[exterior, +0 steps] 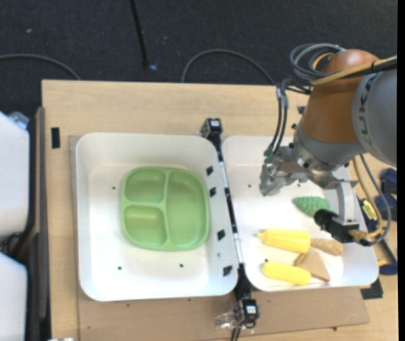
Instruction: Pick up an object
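Corn cobs (285,241) and other toy food lie loose at the near end of the right bin (249,163), probably for easy grabbing, while the gripper (272,180) hovers farther back, fingers indistinct, beside the left bin's green plate (165,207).

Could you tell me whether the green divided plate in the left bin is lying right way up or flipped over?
Right way up: the green divided plate shows its three recessed compartments facing the camera, flat on the left bin floor.

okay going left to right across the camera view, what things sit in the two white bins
Green divided plastic plate in the left bin → upper yellow corn cob → green ridged toy, both in the right bin. The lower corn and tan pieces overlap, so I leave them out.
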Controlling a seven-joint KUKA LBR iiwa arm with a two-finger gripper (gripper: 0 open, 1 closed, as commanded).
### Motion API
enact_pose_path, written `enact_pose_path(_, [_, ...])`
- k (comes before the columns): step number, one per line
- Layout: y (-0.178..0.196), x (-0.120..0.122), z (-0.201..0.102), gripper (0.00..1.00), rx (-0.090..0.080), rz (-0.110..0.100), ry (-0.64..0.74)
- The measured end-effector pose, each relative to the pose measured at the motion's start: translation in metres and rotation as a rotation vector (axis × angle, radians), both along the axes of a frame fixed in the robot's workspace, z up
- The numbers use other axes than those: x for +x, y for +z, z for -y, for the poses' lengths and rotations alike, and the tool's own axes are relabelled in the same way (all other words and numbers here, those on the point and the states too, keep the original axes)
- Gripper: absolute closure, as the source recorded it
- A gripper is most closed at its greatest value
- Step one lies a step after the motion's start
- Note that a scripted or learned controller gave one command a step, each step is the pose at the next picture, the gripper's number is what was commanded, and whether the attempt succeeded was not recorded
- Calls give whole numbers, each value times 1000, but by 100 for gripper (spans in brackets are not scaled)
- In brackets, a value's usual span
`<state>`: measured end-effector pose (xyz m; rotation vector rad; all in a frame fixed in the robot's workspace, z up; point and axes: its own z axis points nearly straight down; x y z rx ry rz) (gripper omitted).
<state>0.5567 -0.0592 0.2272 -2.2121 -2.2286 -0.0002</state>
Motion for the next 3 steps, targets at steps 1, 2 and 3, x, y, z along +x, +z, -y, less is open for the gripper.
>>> enact_pose_path(1, [7, 21, -41, 100, 0, 1, 0])
enact_pose_path(2, [4, 42, -101, 100, 0, 0, 2])
enact_pose_path(3, [10, 62, -148, 100, 0, 1, 0])
